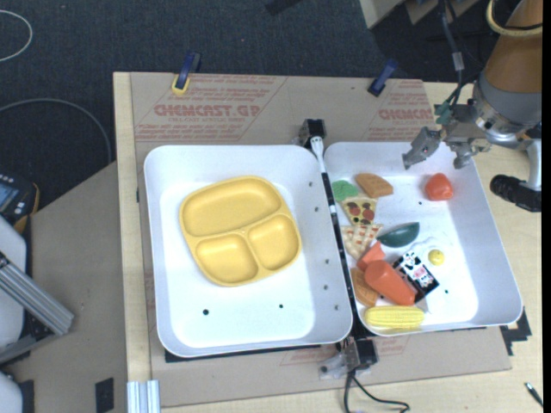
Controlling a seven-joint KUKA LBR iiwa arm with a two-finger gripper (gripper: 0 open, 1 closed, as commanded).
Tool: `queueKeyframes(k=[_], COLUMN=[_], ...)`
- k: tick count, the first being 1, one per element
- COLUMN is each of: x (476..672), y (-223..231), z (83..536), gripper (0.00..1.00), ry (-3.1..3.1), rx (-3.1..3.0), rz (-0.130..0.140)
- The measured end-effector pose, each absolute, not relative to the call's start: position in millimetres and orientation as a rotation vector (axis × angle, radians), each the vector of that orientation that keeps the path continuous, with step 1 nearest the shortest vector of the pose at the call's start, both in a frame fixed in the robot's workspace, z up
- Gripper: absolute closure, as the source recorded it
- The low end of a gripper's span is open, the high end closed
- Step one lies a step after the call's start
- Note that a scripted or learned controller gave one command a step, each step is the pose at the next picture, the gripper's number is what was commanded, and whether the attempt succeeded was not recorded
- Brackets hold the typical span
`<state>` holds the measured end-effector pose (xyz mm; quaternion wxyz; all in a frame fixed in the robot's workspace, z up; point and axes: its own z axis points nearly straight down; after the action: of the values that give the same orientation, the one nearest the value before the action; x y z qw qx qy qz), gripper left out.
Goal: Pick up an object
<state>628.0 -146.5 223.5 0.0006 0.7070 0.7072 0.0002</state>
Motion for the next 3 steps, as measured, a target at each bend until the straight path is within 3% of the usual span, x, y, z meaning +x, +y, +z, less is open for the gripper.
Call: queueKeyframes(k=[2, 3], x=[636.5, 638.7], y=[-135.4, -135.2], z=[104.8, 88.9], gripper=[0.00, 0.00], ry=[2.227, 2.222], rx=[2.222, 2.219], rz=[-0.004, 0.003])
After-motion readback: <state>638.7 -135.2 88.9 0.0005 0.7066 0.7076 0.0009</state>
